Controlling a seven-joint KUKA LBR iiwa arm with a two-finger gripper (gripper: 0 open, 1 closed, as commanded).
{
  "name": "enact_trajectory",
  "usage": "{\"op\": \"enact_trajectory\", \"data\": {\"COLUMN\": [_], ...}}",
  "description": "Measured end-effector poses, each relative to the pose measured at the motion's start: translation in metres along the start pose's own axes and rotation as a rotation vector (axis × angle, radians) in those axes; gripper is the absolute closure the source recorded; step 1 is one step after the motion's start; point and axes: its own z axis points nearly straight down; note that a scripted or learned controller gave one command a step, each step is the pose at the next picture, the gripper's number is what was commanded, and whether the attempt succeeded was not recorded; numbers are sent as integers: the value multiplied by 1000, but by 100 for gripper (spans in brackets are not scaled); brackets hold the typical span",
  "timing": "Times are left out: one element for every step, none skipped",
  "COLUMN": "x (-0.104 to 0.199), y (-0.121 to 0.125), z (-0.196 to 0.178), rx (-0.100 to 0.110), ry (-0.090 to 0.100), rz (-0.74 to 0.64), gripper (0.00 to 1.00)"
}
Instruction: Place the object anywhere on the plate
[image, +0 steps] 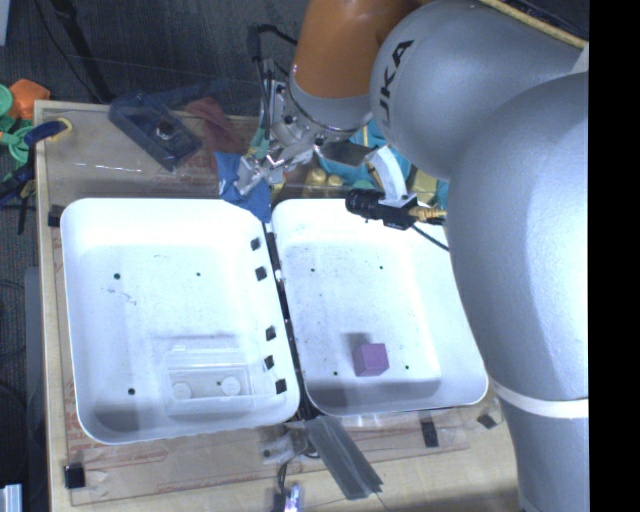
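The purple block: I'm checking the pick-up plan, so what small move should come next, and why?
Probably bring the tool down toward the purple block. It hangs above the bins' far edge, while the block lies alone in the right bin, apart from the clear plate in the left bin.

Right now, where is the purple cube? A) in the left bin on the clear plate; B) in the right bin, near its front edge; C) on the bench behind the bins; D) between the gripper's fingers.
B: the purple cube lies on the right bin floor, near the front.

Dark tool (152, 128) behind left bin (85, 300)
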Motion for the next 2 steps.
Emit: {"op": "enact_trajectory", "data": {"x": [-47,8], "y": [-24,-43], "z": [-159,62], "rx": [-1,7], "ry": [0,2], "rz": [-16,182], "gripper": [100,100]}}
